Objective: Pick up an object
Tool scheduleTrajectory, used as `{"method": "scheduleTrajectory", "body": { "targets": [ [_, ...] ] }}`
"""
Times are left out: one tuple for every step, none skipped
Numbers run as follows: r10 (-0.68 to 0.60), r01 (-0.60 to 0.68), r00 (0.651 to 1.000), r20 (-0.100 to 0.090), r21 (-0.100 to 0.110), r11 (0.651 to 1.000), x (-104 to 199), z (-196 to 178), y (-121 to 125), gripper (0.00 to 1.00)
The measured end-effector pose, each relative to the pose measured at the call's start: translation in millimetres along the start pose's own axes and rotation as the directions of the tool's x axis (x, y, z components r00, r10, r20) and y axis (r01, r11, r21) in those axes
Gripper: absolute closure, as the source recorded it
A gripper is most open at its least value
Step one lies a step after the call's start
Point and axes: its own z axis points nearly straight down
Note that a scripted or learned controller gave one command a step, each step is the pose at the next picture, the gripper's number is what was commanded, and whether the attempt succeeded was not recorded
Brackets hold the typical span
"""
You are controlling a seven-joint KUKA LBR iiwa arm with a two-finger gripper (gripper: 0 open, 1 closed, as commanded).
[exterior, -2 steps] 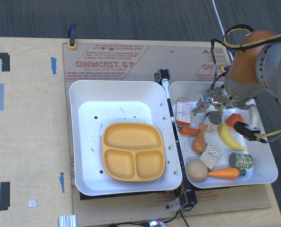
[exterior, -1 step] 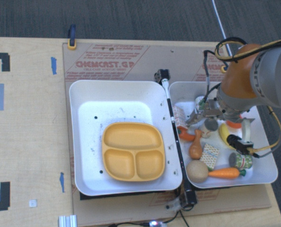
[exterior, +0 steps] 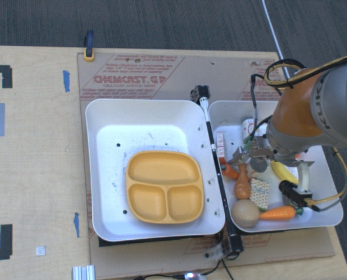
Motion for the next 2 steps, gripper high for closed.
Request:
{"method": "scheduleTrajectory", "body": {
  "targets": [
    [0.0,0.0,1.0,0.0,-0.001,1.0,0,0,-30,0.0],
    [0.0,0.0,1.0,0.0,-0.004,1.0,0,-10,-29,1.0]
  ]
}}
